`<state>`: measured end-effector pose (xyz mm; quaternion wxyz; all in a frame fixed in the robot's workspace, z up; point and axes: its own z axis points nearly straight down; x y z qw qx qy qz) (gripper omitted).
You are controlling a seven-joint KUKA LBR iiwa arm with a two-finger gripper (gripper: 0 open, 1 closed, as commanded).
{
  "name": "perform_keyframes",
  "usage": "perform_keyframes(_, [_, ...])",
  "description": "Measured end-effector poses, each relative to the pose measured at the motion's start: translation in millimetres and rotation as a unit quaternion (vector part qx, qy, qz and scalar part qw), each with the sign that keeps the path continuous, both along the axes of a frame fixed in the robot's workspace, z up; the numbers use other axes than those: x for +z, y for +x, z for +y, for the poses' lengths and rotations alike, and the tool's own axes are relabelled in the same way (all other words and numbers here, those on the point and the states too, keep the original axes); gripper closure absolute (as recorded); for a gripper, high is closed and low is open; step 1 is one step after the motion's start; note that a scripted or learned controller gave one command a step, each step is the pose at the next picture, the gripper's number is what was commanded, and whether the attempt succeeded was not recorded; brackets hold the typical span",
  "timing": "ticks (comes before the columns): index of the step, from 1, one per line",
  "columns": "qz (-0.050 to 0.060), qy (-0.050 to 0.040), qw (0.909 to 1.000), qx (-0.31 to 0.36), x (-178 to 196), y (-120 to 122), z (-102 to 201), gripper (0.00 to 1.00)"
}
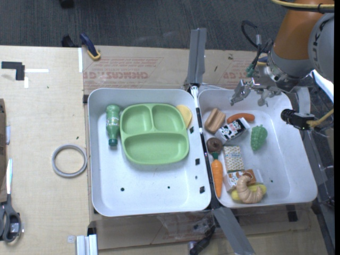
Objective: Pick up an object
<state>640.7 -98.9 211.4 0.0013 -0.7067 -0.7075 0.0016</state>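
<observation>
the objects to pick lie in the right bin: one bread roll, one sausage, one milk carton, one grape bunch, one carrot, one croissant, plus a few small packets that are hard to tell apart. the gripper hovers over that bin's far edge, fingers apart, holding nothing. this looks like the approach step; next it needs to descend onto one item. the left bin holds one green tray and one bottle.
</observation>
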Motion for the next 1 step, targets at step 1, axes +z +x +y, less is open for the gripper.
perform_keyframes(1, [0.0,-0.0003,0.9997,-0.024,-94.4,17.5,-56.3,0.0])
